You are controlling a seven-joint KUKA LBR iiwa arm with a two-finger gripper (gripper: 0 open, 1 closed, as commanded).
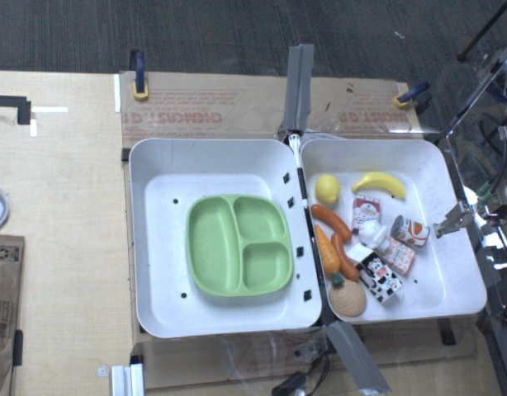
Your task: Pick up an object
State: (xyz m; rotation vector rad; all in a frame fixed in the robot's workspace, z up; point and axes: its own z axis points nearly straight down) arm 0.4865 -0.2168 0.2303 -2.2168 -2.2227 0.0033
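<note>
Tan and round, a bun-like piece (348, 301) lies at the lower edge of the right bin (452, 299), touching a black-and-white patterned box (383, 279). Just above them an orange carrot (326, 252) and a reddish sausage (330, 220) lie side by side against the bin's left wall. A small white bottle (371, 236), a red-and-white packet (366, 214) and a tilted carton (411, 233) crowd the middle.

Farther up, a lemon (327, 188) and a banana (380, 184) sit with more bare floor around them. They are probably the easiest picks. I would come straight down on the banana across its narrow width. The clutter below could jam the descent or bring two things up together.

The left bin (154, 180) holds a green divided plate (239, 244).

What seems to be the gripper (453, 223) shows as a grey metal piece at the right bin's right wall, mid-right in the frame. It is well apart from every object and holds nothing. Whether it is spread or pressed together cannot be told, and the arm behind it blurs into the frame's right edge.
</note>
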